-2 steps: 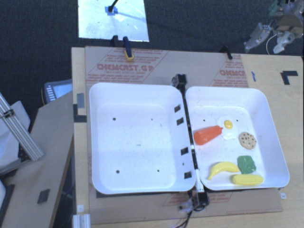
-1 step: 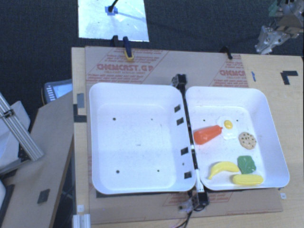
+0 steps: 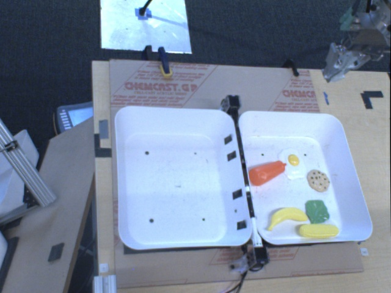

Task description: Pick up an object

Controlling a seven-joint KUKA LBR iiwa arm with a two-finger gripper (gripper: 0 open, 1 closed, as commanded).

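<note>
Our gripper (image 3: 342, 63), its opening impossible to tell, hovers beyond the right bin (image 3: 342, 133); the toy carrot (image 3: 267, 173) lies below-left, pointing rightward.

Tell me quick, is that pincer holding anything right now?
Pincer: up at the far right corner, off the bins; open or closed cannot be told, and nothing shows in it.

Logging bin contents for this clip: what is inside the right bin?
The right bin holds a carrot, fried egg, cookie, banana, green piece and yellow piece. Nothing looks covered.
</note>
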